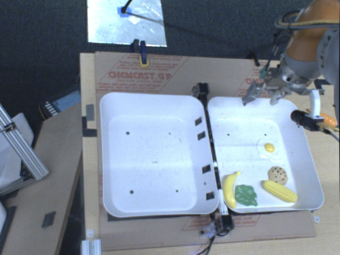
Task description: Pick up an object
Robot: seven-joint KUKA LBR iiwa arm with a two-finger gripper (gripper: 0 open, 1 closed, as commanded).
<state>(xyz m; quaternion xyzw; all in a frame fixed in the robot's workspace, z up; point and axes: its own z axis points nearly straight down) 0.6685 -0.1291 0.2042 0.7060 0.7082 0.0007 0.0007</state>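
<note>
Camera view shows your jaws [262,96] spread and empty, so reach below them for the light, stiff toy corn cob [280,190], pinching across its middle.

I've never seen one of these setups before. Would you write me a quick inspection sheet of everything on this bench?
Surface: bench covered with printed cardboard, bearing a left bin and a right bin.
Job's things: in the right bin's near half, a banana, a green leafy piece, a corn cob, a cookie and a fried egg.
Clutter: nothing seen.
Gripper: gripper open above the right bin's far edge, holding nothing.
Cables: wires at the bins' near junction.
Surroundings: shiny sheet on dark floor; clamp at the bench's far edge.
</note>
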